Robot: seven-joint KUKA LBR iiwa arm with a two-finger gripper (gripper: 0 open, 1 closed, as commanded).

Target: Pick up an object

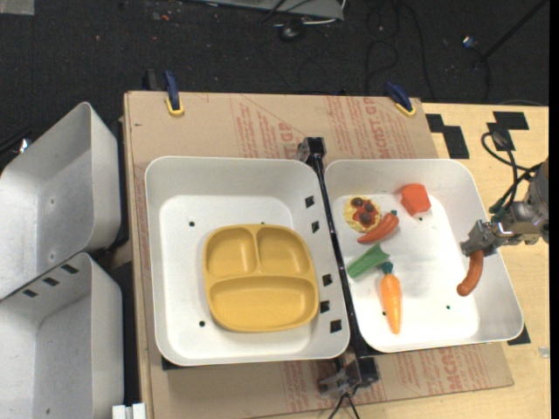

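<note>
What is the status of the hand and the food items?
Hand at right bin's right rim. Sausage touching it, grip unclear. Carrot, chili lying free.

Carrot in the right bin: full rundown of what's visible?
The carrot looks like a glossy plastic toy: orange tapered body with a green top. It lies flat on the floor of the right bin, green end up-frame and tip toward the near wall. Its top sits against or just under the green piece; contact is unclear.
</note>
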